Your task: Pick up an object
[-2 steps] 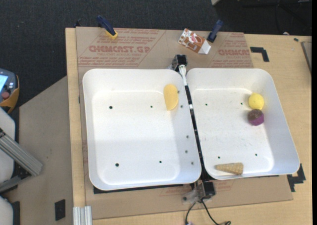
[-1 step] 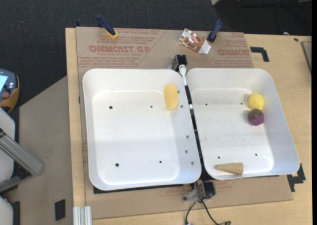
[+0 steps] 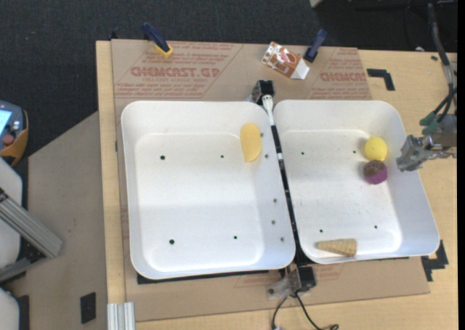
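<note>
- Your tool (image 3: pixel 410 153) sits at the right edge of the right bin (image 3: pixel 341 114), over the rim, beside the two small round things. You see it only as a grey shape against the bench, too small to read — you cannot tell how it stands, and nothing shows in its grasp.
- In the right bin you have a yellow ball (image 3: pixel 375 149) near the right wall, toward the far side. A dark purple ball (image 3: pixel 375 172) lies just beside it on the near side; whether the two touch is not clear.
- Both balls lie just left of the tool, the purple one slightly the closer.
- At the near edge of the right bin you find a tan wedge-shaped piece (image 3: pixel 336 247) lying flat, its point toward the left, well apart from the balls.
- In the left bin (image 3: pixel 138 176) a pale yellow oblong piece (image 3: pixel 251 142) lies near the far right corner, close to the divide between the bins.
- The bins rest side by side on a brown cardboard sheet (image 3: pixel 189 67) on the bench (image 3: pixel 73 168), with two blue clamps (image 3: pixel 156 39) at its far edge.
- A small red and white packet (image 3: pixel 285 61) lies on the cardboard beyond the bins, between the clamps — nearer the right one.
</note>
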`<state>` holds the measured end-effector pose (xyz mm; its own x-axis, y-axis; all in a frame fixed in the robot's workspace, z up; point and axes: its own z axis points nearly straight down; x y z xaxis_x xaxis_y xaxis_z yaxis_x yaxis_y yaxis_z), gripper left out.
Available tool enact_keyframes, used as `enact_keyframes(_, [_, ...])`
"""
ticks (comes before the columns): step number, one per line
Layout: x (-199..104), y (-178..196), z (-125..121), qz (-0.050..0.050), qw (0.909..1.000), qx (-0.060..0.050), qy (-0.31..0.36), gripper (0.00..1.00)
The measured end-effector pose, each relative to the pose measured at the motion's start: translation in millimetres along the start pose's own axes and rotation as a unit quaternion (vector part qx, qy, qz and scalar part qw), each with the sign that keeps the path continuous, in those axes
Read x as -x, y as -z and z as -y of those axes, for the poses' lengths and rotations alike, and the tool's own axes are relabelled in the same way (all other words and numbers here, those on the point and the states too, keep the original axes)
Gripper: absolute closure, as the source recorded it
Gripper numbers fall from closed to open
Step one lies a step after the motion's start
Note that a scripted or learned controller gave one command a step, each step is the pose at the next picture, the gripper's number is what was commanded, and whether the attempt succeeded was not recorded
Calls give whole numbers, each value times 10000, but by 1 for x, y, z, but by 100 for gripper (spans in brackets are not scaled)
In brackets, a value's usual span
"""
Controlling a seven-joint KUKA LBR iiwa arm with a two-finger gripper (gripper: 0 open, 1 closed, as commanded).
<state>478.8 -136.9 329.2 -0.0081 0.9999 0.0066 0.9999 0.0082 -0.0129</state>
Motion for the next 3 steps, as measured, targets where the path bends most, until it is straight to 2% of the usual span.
enact_keyframes(1, [66, -29, -9, 36, 10000, 48, -68, 100])
enact_keyframes(2, [86, 130, 2, 87, 9998, 168, -46, 100])
enact_keyframes(3, [32, -40, -11, -2, 10000, -13, -17, 100])
